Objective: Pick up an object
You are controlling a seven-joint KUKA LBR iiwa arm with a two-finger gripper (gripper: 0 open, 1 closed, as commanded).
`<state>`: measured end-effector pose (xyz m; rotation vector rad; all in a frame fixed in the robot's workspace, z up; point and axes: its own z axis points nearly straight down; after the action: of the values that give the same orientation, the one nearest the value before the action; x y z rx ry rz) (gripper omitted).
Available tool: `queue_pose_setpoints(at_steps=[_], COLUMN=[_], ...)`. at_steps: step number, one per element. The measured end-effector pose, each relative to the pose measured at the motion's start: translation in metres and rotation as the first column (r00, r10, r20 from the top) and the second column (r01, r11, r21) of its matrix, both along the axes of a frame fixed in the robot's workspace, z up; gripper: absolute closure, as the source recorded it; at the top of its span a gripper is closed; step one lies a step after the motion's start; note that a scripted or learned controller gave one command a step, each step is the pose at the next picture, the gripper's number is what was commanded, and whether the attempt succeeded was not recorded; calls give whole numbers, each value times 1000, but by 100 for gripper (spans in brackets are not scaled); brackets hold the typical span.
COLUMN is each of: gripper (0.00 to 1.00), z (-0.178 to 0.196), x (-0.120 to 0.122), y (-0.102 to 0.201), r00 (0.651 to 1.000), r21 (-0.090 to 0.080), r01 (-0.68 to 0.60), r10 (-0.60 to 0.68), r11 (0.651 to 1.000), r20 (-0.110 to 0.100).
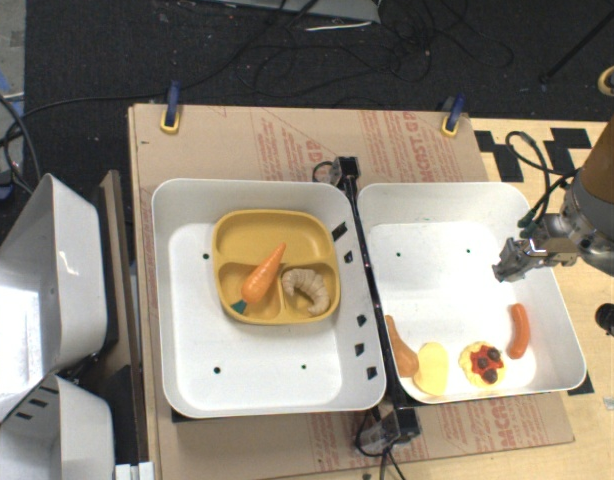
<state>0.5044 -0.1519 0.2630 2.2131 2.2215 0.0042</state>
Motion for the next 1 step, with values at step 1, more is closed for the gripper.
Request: queue_pose_setpoints(at_steps=[1], gripper=[100], z=[-6], x=[-7], y=[50], r00=[1000], r21=[4], r01=[-4], r10=[4], r11=[1000], r20=[-7])
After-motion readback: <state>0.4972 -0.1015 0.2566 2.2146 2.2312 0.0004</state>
